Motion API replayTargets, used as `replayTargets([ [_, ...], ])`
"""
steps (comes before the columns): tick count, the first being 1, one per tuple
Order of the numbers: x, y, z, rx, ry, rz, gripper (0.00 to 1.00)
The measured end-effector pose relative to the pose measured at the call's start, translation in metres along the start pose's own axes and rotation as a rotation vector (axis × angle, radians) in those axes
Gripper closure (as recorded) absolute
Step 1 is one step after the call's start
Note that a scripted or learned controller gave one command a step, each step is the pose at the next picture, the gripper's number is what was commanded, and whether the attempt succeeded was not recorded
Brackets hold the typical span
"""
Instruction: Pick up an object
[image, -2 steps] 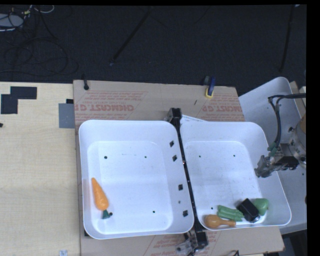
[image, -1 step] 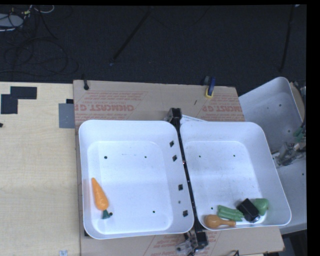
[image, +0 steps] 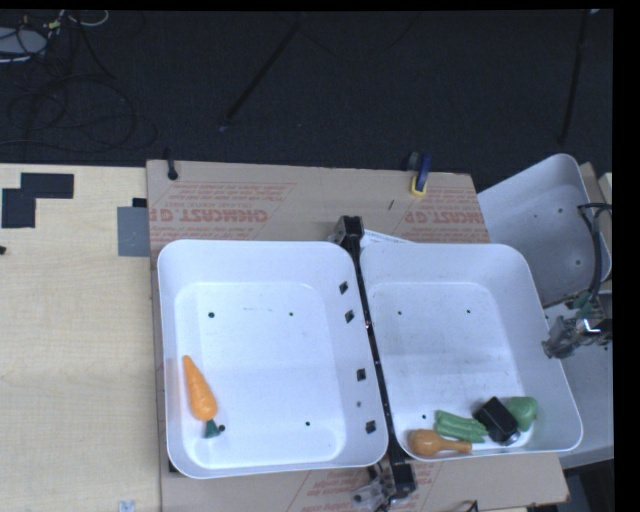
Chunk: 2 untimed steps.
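Can't tell the gripper's (image: 572, 335) state, so it should probably target the lone orange plastic carrot (image: 198, 390), well apart from clutter.

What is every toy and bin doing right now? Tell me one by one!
toy carrot: lying flat near the left bin's left wall.
left bin: holds the toy carrot.
right bin: holds four things in its near right corner.
orange pear-shaped toy: lying on its side.
green pod toy: lying flat.
black block: tilted, resting against the green round toy.
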<state>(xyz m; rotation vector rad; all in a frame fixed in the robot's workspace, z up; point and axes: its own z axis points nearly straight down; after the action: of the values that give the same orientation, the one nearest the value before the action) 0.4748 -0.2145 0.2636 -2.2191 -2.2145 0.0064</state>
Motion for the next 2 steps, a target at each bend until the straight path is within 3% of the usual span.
replayTargets([
  [1, 0.000, 0.001, -0.071, -0.012, -0.004, -0.002, 1.00],
  [2, 0.001, 0.000, -0.098, -0.009, -0.003, -0.003, 1.00],
])
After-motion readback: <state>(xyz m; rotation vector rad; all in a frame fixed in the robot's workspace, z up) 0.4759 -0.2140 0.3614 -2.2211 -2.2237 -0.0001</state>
